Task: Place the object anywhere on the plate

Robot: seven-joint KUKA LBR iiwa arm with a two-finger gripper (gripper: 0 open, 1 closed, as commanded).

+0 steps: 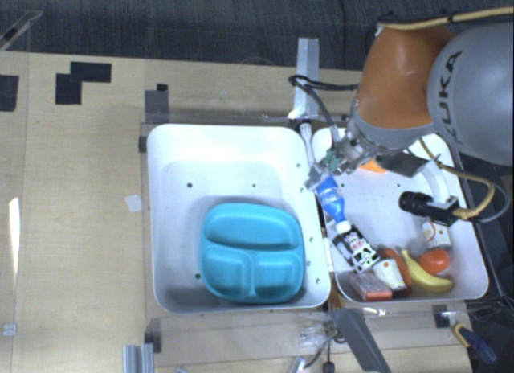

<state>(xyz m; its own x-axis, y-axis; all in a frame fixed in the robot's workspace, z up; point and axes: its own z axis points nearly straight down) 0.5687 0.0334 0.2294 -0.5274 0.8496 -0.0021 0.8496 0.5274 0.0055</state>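
Gripper (328,169) pinching a blue bottle (330,194) by its top, over the rim between the bins. Blue plate (253,252) sits in the left bin's (173,162) near half — bottle hangs tilted, could slip or clip the rim.

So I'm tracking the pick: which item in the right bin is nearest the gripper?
The blue bottle, just below the gripper at the bin's left edge; the banana and tomato lie further off.

Blue plate (252,253) — white bin (173,202)
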